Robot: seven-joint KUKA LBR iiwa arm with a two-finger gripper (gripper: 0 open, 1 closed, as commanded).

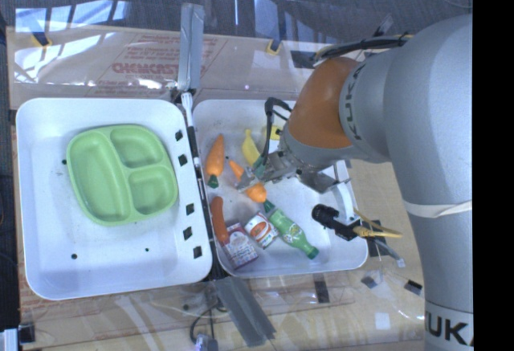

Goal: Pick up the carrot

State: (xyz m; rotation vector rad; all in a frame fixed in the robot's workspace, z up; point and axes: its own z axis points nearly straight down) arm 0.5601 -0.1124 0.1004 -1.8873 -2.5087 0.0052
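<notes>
1. Currently, the carrot (215,155) is seen lying in the right bin (321,265), close to that bin's left wall, with its green stem end pointed toward the camera.
2. The end effector (259,174) is positioned low in the right bin, just to the right of the carrot and apart from it; how far it is open cannot be told, and nothing can be made out in its grip.
3. A small orange piece (257,193) is found just below the end effector, and a yellow item (250,148) just above it.
4. A red sausage-shaped item (218,218) is laid along the left wall, nearer the camera than the carrot.
5. A green bottle (291,233), a small can (261,230) and a red packet (240,245) are grouped near the bin's front edge.
6. A green divided plate (122,173) is held in the left bin (48,261).
7. Both bins are carried side by side on the tabletop (120,60).
</notes>
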